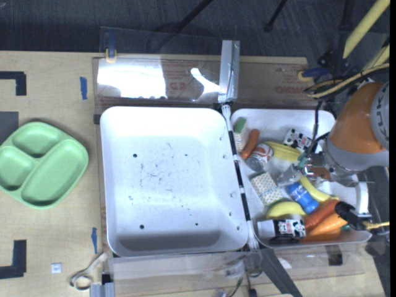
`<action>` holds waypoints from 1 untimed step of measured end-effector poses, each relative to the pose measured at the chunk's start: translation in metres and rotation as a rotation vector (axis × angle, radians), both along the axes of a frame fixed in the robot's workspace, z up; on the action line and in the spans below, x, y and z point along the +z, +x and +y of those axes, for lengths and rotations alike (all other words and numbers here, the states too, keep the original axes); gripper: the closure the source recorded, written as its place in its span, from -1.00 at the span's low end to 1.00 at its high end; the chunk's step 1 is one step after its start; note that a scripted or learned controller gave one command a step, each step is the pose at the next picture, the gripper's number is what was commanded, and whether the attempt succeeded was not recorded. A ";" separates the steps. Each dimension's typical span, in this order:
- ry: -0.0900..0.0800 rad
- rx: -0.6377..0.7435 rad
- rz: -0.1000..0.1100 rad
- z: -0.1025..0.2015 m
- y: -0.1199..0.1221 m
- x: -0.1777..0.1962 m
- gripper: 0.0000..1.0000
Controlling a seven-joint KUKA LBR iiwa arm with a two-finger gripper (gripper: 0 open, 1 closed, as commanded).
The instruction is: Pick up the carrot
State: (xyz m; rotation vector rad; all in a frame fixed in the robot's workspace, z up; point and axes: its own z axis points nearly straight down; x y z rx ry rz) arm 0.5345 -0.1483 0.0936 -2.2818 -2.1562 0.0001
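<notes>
The carrot (326, 218) lies at the near right corner of the right bin (272, 114), touching a banana (286, 209) and a blue bottle (303, 197). The arm (359, 132) reaches in from the right. The gripper (318, 166) sits over the clutter; whether it is open cannot be told. A green plate (42, 163) rests on the bench (49, 67), far left.

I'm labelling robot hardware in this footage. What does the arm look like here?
The arm is a thick, rounded grey body with a broad orange band above the wrist. A thin black cable runs along it near the top. Darker metal parts sit at its lower end, over the right bin.
</notes>
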 end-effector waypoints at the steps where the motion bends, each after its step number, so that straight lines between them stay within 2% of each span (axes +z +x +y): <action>1: 0.013 -0.275 -0.001 -0.049 0.050 -0.005 -1.00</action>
